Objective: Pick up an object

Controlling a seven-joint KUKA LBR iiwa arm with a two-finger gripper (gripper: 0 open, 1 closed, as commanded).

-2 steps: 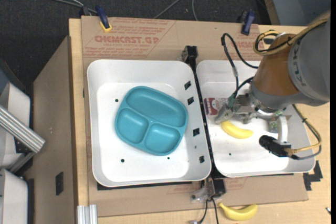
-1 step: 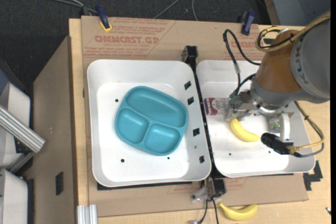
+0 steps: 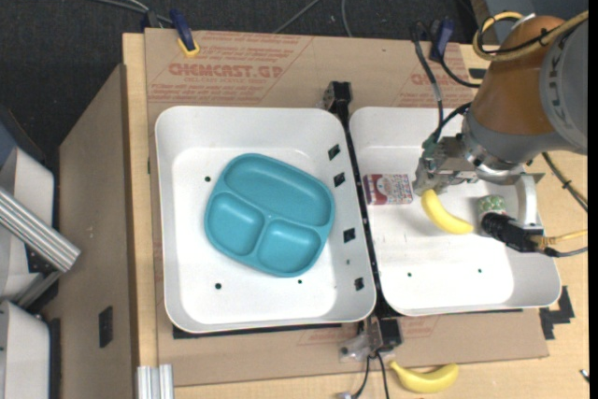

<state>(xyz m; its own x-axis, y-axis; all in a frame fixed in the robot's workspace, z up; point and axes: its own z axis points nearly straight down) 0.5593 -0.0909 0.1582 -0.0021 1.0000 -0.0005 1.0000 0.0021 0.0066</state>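
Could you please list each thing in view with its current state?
Blue divided plate: right side up in the left bin, nothing on it.
Banana: lying flat in the right bin, just under the gripper.
Small red-and-white packet: lying flat, left of the banana.
Second banana: lying on the bench, outside the bins.

2 white bins (image 3: pixel 177 201), 1 teal tray (image 3: pixel 269 214), 2 bananas (image 3: pixel 445 216), 1 small pkg (image 3: pixel 388 190).

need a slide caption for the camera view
KUKA arm's tool over the right bin beside a banana; blue divided plate in left bin.
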